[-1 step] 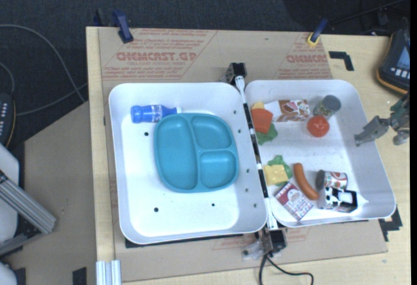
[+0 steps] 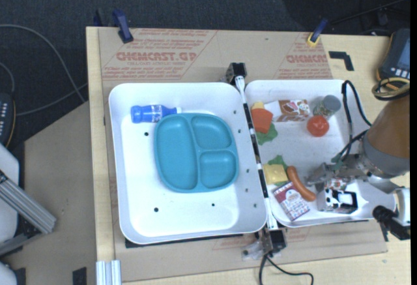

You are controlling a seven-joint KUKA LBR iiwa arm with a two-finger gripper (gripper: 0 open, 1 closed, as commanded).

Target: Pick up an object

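The gripper (image 2: 331, 180) sits low in the right bin (image 2: 303, 153), near its front right corner. I cannot tell whether it is spread or closed, nor whether anything is caught in it. The task names no particular object, and the nearest candidates lie just to the gripper's left: an orange sausage (image 2: 301, 184) lying at a slant and a red-and-white packet (image 2: 291, 201) against the front wall, the two touching or nearly so. That crowding is the main hazard. A descent between them could nudge the round sausage so that it rolls away, or catch only the flat packet's edge, which would likely slip out on the lift. A yellow block (image 2: 276, 175) and a green piece (image 2: 277, 163) sit close to the bin's left wall, so a sideways shove could jam things there. The red tomato (image 2: 318, 126), nearer the back wall, looks apt to roll. The blue plate (image 2: 195, 151) and blue bottle (image 2: 153, 113) in the left bin (image 2: 130, 179) lie well apart from all this.
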